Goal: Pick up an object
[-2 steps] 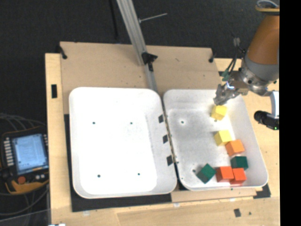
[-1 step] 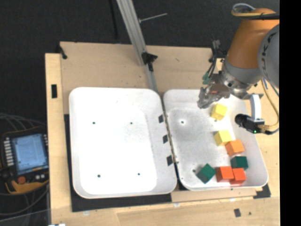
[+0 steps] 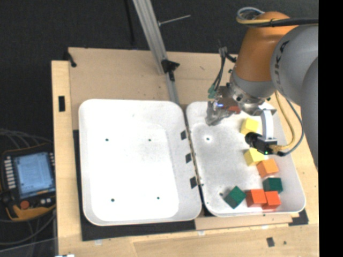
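My gripper [image 3: 214, 114] hangs over the back left part of the right bin [image 3: 214, 159], under the orange wrist band. Nothing shows between its fingers. Blocks lie along the bin's right and front sides: a yellow block [image 3: 250, 126] just right of the gripper, a second yellow block [image 3: 254, 156], an orange block [image 3: 267, 167], a dark green block [image 3: 273, 184], a green block [image 3: 234, 196] and two red-orange blocks [image 3: 263, 198] at the front.
The left bin [image 3: 131, 159] lies beside the right one, with small black clips [image 3: 188, 157] along the shared edge. A slanted metal pole [image 3: 155, 42] rises behind the bins. A handheld pendant [image 3: 29, 175] rests off the bench at left.
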{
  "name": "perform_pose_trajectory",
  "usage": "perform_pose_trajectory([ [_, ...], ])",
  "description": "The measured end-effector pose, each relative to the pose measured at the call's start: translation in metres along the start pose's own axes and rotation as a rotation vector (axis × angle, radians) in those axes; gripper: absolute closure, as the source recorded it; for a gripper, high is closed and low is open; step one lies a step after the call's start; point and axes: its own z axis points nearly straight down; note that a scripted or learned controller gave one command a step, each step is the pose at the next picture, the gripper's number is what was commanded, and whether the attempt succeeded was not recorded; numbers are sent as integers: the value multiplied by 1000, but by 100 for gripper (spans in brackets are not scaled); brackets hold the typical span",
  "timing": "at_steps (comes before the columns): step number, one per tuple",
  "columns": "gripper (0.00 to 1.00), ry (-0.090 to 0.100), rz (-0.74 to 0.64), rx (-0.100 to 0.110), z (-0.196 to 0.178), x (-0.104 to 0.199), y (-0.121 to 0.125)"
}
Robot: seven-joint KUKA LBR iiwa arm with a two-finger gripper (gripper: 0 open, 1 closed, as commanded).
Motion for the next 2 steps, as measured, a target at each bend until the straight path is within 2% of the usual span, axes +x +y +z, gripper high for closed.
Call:
perform_pose_trajectory([
  [1,100,0,-1,-2,5,58,7],
  [2,100,1,-2,-4,-10,113,9],
])
